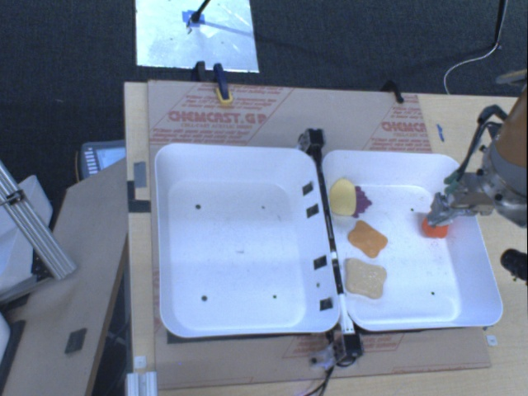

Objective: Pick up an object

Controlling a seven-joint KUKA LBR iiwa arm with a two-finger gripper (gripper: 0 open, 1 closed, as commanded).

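Note:
The right bin (470, 304) holds several small objects. A yellow rounded one (342, 196) lies near its left wall with a small purple piece (362, 198) touching it. Below them lie an orange flat piece (367, 238) and a beige flat piece (365, 277). A red-orange object (436, 228) sits near the bin's right side. My gripper (440, 214) reaches in from the right and hangs directly over that red-orange object, hiding its upper part. Whether it touches the object is unclear.
The left bin (239, 246) stands beside the right one, joined by a black clipped divider (323, 229). Both rest on a cardboard sheet (247, 114). A cable (478, 56) loops at the back right.

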